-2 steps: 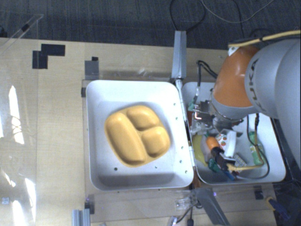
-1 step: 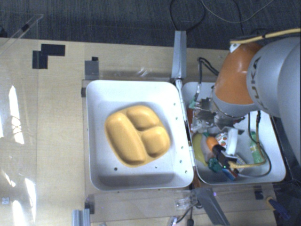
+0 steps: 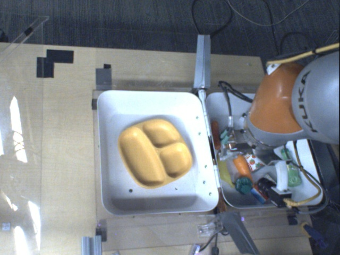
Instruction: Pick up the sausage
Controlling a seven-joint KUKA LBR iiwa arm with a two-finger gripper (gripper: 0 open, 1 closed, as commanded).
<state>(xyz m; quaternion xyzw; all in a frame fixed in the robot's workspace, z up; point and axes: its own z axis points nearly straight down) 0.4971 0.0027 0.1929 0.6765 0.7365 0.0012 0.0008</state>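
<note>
A slim red-brown sausage (image 3: 214,132) lies lengthwise against the left wall of the right bin (image 3: 212,106). My gripper (image 3: 230,145) is low inside that bin, just right of the sausage and slightly nearer the front. The grey arm with its orange band (image 3: 276,105) covers the middle and back of the bin. Nothing shows between the gripper's parts from this angle.
An orange carrot-like piece (image 3: 242,166) and a teal object (image 3: 244,185) lie just in front of the gripper, with a white and green item (image 3: 285,175) to their right. The left bin (image 3: 114,108) holds a yellow three-section dish (image 3: 154,152).
</note>
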